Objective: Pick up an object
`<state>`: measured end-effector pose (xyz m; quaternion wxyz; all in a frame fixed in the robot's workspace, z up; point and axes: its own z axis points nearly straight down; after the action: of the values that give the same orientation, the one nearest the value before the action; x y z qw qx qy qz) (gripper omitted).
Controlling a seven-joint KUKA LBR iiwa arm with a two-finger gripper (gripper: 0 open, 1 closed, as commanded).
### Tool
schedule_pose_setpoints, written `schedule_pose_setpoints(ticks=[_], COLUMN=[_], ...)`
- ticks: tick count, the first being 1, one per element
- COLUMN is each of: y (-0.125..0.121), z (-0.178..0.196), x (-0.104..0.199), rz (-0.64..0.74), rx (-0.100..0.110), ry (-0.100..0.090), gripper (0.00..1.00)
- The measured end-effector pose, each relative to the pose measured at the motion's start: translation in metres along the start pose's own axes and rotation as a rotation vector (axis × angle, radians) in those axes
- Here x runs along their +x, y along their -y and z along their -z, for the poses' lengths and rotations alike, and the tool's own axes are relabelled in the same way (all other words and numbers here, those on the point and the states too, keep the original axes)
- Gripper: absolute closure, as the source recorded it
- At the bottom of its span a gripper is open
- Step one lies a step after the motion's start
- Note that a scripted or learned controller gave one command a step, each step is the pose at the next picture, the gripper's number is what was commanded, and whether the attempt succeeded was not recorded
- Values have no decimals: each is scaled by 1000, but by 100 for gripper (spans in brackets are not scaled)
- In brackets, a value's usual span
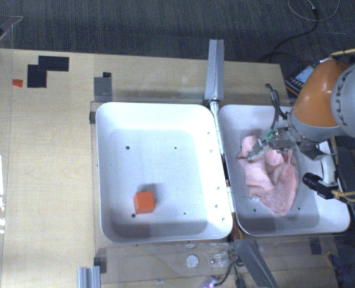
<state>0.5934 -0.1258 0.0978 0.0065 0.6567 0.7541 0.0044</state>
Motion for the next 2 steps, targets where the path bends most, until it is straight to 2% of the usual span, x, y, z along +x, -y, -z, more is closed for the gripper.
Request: schedule_pose_setpoints(ticks=[1,2], y=[-16,4], z=[-4,-3], x=[25,15], rz=[69,283], rx=[-6,-8], ry=[2,3], gripper=[0,0])
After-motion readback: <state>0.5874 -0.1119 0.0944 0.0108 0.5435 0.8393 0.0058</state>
